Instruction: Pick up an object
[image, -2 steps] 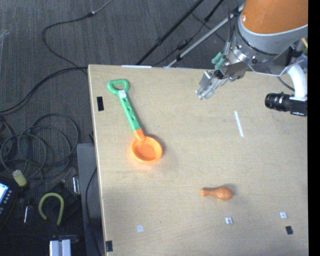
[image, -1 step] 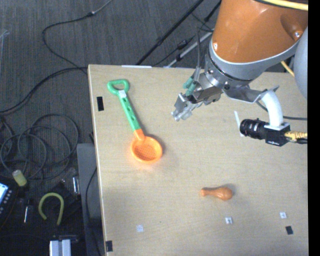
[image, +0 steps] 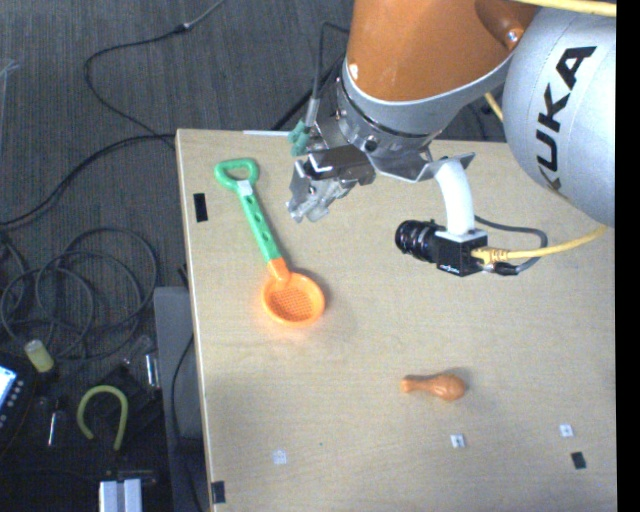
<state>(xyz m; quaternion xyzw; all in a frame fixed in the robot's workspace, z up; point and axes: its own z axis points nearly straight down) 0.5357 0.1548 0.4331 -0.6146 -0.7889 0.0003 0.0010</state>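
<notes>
Gripper position: upper middle of the camera view, hanging below the arm's orange band and grey wrist, over the far part of the tan desk. Its metal fingertips point down and toward the left, close together; whether they are parted or closed cannot be told from this angle. Nothing is visible between them.

Objects on the desk:

- Slotted spoon — green perforated handle with a loop at the far end, orange round bowl at the near end. It lies flat, running diagonally from the upper left toward the centre. The handle is just to the left of the gripper's tips, apart from them.
- Small orange item shaped like a drumstick — lies flat in the lower middle, well apart from the gripper and from the spoon.
- Black camera module on a white bracket attached to the arm, with a yellow cable running off to the right. It hangs to the right of the gripper.

Small black and white markers are fixed at points on the desk surface and edges.

Left of the desk, the dark floor carries loose black cables and a green U-shaped part.
</notes>
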